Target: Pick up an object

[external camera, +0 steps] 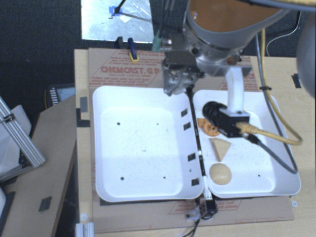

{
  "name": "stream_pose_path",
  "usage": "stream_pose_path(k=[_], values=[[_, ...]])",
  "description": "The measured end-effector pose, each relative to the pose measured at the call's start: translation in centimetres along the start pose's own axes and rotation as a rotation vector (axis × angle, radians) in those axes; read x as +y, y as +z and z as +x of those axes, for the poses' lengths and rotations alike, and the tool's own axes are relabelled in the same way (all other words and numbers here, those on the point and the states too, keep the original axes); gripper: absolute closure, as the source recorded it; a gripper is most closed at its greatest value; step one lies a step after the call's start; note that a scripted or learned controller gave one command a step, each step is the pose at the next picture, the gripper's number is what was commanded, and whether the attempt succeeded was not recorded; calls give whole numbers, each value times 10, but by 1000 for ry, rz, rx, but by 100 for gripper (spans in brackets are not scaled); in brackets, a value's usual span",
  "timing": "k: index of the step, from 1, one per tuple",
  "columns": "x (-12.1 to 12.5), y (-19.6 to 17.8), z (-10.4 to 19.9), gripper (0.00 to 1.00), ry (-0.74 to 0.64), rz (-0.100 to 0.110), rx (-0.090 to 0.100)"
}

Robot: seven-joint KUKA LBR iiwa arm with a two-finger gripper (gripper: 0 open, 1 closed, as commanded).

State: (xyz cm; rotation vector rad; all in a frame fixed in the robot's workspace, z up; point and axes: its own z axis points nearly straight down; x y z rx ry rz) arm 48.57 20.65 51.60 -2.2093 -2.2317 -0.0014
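Observation:
The right bin (276, 181) holds three small things near its left wall. An orange-brown flat piece (209, 128) lies partly under a black part of the arm. Just in front of it sits a tan wedge (220, 147), and a round tan ball (220, 174) rests closest to the front. My gripper (178, 83) hangs over the back end of the divider between the bins, behind and to the left of these things. Nothing shows in its grip.
The left bin (98, 132) is a plain white tray with a few dark specks. A black unit with a yellow cable (276, 137) and a white post (235, 90) hang from the arm over the right bin. Clips (132, 51) stand at the bench's back edge.

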Motion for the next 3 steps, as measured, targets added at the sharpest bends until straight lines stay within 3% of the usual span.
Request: stream_pose_path(k=[1, 2, 3], values=[[0, 171, 29, 100, 5, 11, -6], [-2, 370, 21, 100, 10, 14, -8], [19, 267, 28, 100, 7, -9, 3]])
